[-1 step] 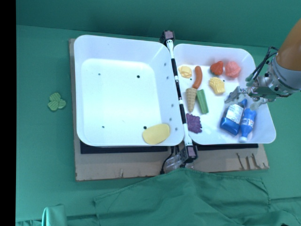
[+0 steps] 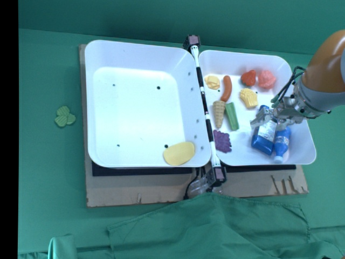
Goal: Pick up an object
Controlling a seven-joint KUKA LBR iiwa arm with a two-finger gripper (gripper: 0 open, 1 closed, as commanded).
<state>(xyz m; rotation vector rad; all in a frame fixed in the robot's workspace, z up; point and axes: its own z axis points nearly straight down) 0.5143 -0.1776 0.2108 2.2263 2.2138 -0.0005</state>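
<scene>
camera view / jaws: the jaws (image 2: 268,122) hang low over the right bin (image 2: 302,156), right on top of the blue bottle (image 2: 263,138); whether they are released or clenched cannot be told, the wrist covers them.
camera view / target: judged to be the blue bottle, lying tilted directly under the jaws, touching a second blue bottle with white cap (image 2: 281,143) just to their right.
camera view / step: judged a descent to grasp, nothing lifted yet.
camera view / doing it well: straddle one bottle across its narrow side, stay off its neighbour, close fully before lifting.
camera view / clutter: green stick (image 2: 232,116) and yellow corn piece (image 2: 248,97) sit left of the jaws, clear of the approach.
camera view / elsewhere: yellow flat piece (image 2: 179,153) in the left bin (image 2: 108,53), far left of the jaws.
camera view / hidden: bottle top under the wrist; arm (image 2: 326,74) cut off at the frame's right.
camera view / unclear: contact between jaws and bottle.
</scene>
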